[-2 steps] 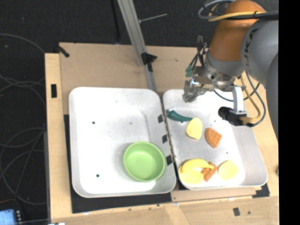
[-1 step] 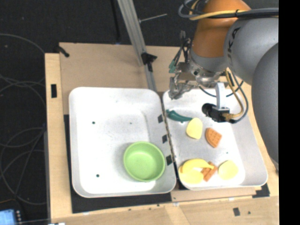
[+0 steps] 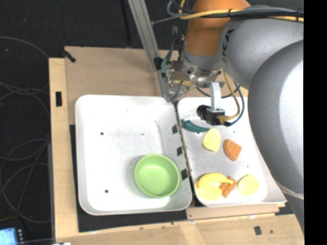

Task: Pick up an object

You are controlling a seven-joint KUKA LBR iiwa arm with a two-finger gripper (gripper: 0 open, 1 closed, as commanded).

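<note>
Jaws cannot be made out: the gripper [image 3: 176, 92] hangs at the far end of the divide between the two bins, its tips blurred against the rim. Nothing shows between them. Nearer and to the right, in the right bin [image 3: 255, 160], lie a teal piece [image 3: 193, 126], a pale yellow piece [image 3: 212, 140] and an orange waffle-like piece [image 3: 232, 149], all apart from the gripper. A green bowl [image 3: 157, 175] sits in the left bin [image 3: 102, 152].

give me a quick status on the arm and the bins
Gripper over the bins' divider, nothing seen held. Green bowl in left bin; toy food in right bin.
</note>
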